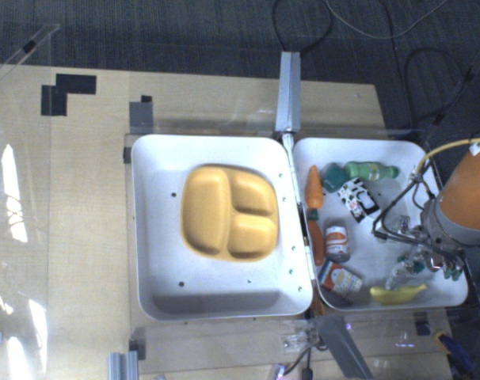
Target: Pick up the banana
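Two white bins [145, 228] are carried on the pale wood table [66, 212]. A yellow three-compartment tray [228, 210] is seen in the left bin. In the right bin, a yellow banana [397, 293] is seen at the front edge, an orange carrot [314, 188] along the left wall, a green bottle [371, 170] at the back edge, and a black-and-white patterned item [357, 197] beside it.
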